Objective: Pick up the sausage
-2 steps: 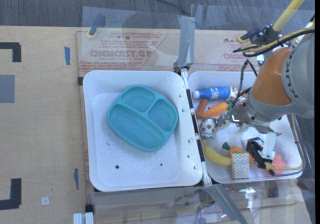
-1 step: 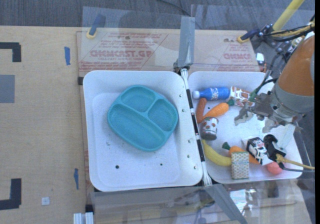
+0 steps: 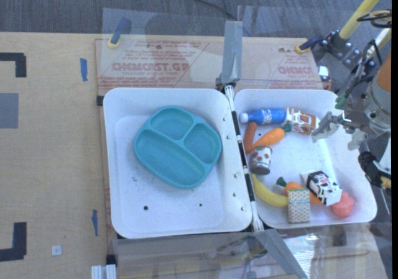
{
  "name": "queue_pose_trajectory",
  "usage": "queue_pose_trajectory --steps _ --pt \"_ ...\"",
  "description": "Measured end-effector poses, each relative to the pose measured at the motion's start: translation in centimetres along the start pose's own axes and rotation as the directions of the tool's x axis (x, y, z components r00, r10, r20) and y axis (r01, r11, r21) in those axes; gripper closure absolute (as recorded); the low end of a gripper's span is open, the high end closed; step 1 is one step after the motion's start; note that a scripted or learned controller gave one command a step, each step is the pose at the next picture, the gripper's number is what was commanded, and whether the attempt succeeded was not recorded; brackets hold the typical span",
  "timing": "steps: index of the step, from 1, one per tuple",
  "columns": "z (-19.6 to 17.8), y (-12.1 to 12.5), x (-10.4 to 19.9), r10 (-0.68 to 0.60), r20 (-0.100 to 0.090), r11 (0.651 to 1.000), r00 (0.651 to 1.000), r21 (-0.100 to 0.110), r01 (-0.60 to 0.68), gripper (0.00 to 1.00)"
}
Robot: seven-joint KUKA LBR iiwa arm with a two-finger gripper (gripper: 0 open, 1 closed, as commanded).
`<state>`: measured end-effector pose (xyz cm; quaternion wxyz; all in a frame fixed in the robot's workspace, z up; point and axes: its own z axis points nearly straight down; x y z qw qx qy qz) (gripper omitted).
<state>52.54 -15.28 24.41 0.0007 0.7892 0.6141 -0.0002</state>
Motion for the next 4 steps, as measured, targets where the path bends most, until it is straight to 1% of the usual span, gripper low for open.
queue_pose_trajectory --steps 1,2,3,4 --pt "8.3 -3.7 -4.8 0.282 -0.001 0.959 0.959 0.006 -0.282 0.0" --pt "15.5 -4.4 -0.5 -0.284 0.002 0.959 0.959 -0.007 0.284 0.0" --pt "14.6 -4.3 -0.9 -0.275 0.001 0.961 0.961 -0.011 0.275 1.0" --pt "15.5 -3.7 -3.2 0.168 -0.003 0.986 0.986 -0.008 -0.169 1.0"
